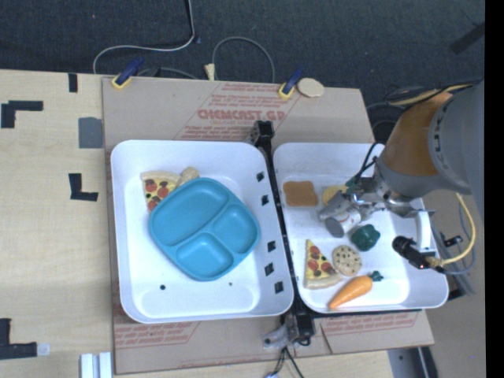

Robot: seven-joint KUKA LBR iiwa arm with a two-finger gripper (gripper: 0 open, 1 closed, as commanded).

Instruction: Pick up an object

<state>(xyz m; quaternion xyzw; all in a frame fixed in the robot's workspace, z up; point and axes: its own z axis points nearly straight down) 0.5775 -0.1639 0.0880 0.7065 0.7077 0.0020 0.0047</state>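
From my remote station, I see the tool (pixel 337 215) low in the right bin (pixel 311 154); I cannot tell how its parts stand. Candidate objects lie around it: toast (pixel 300 193) to its left, a dark green piece (pixel 365 236) to its right, and nearer, a cookie (pixel 346 259), pizza slice (pixel 316 263) and carrot (pixel 351 290). The left bin (pixel 126 211) holds a blue divided plate (pixel 204 227).

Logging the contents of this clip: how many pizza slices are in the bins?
2. One pizza slice lies in the left bin, partly under the blue tray. The other lies in the right bin, beside the cookie. The tray could hide more.
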